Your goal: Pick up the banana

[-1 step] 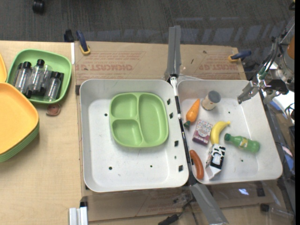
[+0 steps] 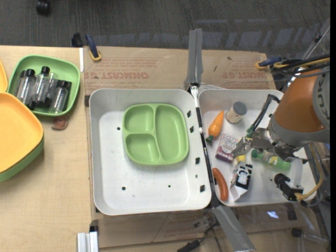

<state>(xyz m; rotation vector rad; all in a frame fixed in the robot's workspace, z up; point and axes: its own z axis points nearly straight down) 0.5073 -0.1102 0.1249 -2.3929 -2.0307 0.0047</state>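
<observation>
Right of the green three-compartment plastic plate [image 2: 156, 134], the gripper [image 2: 247, 147] hovers low over clutter, presumably hunting the banana. Can't tell its grip state.

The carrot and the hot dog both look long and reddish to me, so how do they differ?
The carrot is orange, tapered to a point, lying near the top of the right bin. The hot dog is redder, evenly thick with rounded ends, lying near the bottom. Both lie along the bin's left wall.
</observation>
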